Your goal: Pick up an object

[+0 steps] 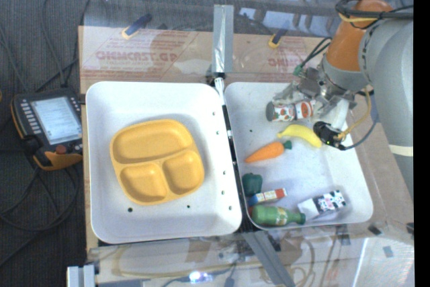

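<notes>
In the right bin (363, 165), top corner: hand (310, 92) down by the can (293, 109)
Can lying beside banana (302, 136), nothing lifted yet; grab and lift both left; can't tell hand's state

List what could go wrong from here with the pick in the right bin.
1. The gripper sits over the can, which lies on its side and may roll away when touched.
2. The banana lies right beside the can, so it could get nudged or caught too.
3. Both lie near the bin wall, which may crowd the gripper.
</notes>
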